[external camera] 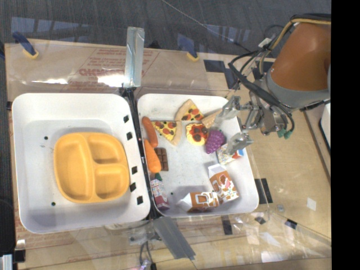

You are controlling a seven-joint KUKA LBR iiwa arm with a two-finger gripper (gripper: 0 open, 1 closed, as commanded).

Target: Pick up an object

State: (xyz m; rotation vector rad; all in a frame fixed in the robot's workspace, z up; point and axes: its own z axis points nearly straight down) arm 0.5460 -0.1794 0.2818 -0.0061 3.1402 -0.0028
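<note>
We're looking down at the right bin, and that's where everything to pick sits. Let's count. Three pizza slices: one near the back wall, one left of it, one just beside the grapes. One bunch of purple grapes, about mid-bin. One sausage and one carrot, lying end to end along the left wall. One chocolate bar, touching the carrot's right side. Four small packets, as far as we can make out: one at the right wall, one nearer the front, one at the front wall, and a dark one in the front left corner.

The gripper hangs over the bin's right side, just above and right of the grapes. We see two pale fingers, one further back, one nearer the front, standing apart with nothing between them. The front finger is right over the packet at the wall; touching or not, we can't tell.

Over to the left bin: one yellow tray with three compartments, and we see nothing lying in them.

The arm comes in from the right, cables looped around the wrist. Both bins rest on a bench under clear plastic sheeting.
</note>
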